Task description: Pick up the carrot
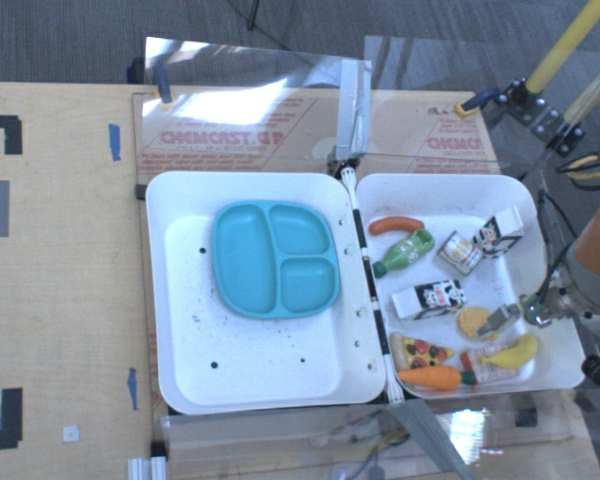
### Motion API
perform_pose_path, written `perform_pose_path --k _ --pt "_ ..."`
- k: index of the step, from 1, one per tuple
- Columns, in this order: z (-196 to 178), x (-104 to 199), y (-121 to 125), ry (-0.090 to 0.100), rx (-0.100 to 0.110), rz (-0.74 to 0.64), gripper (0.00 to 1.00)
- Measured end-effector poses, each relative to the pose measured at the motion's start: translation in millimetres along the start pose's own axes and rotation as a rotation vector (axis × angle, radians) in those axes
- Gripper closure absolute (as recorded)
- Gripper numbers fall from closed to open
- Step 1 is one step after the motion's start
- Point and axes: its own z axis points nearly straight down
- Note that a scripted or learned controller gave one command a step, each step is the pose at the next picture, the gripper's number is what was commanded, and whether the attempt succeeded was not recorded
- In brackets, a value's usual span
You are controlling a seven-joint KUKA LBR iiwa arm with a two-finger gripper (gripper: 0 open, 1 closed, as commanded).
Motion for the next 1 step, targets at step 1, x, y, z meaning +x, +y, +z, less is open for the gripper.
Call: perform_pose_path --k 1 --pt "23.6 6.7 30.2 -0.006 -0.007 0.161 0.00"
